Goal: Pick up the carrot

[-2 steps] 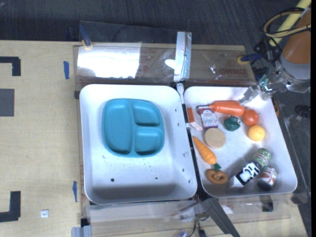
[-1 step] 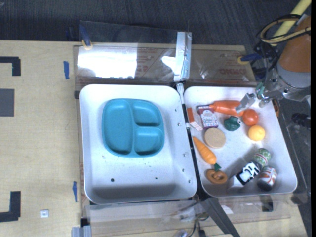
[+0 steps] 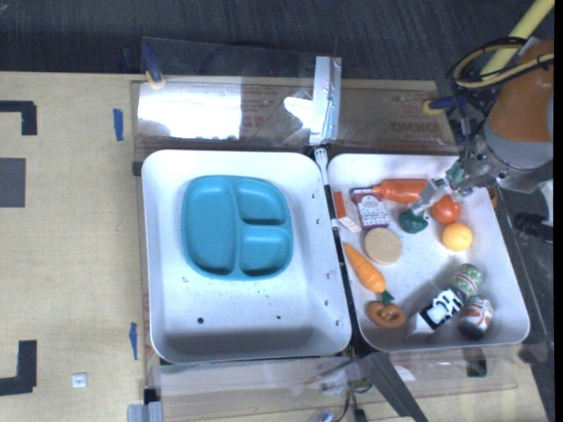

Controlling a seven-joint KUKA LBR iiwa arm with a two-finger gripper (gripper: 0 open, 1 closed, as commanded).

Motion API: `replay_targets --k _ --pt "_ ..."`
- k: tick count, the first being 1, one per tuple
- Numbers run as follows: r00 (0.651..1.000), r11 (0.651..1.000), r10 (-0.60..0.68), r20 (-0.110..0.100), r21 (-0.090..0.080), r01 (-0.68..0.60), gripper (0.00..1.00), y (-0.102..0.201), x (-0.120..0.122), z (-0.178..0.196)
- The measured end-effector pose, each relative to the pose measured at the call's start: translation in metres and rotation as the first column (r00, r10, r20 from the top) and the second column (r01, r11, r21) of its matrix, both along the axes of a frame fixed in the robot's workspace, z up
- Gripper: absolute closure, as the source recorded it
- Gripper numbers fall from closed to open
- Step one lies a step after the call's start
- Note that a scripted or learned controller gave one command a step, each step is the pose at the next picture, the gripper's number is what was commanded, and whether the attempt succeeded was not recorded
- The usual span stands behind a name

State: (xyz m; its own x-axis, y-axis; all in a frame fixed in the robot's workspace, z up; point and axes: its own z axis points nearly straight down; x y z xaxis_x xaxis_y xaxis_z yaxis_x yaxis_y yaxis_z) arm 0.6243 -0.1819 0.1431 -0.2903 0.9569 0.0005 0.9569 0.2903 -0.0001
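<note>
At right of the frame, the gripper (image 3: 433,197) hovers by the carrot (image 3: 400,191) in the right bin (image 3: 515,275); whether it is open or closed, I cannot tell.

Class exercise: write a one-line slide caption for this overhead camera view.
Gripper hovers at the right bin's far end beside a carrot, while a blue tray sits in the left bin.

An orange carrot (image 3: 364,268) (green-tipped), a blue tray (image 3: 236,226), white bins (image 3: 167,262), a black-and-white cow-patterned toy (image 3: 442,307).
</note>
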Motion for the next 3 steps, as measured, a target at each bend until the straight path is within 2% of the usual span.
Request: replay_targets --k 1,2,3 --pt "0.98 0.98 0.199 0.0 0.0 -0.199 0.0 0.024 -0.013 0.004" --pt "0.881 0.881 0.472 0.002 -0.001 -0.472 0.0 0.039 -0.007 0.006" --pt "0.994 0.994 0.11 0.007 -0.004 -0.11 0.0 0.003 0.036 0.021"
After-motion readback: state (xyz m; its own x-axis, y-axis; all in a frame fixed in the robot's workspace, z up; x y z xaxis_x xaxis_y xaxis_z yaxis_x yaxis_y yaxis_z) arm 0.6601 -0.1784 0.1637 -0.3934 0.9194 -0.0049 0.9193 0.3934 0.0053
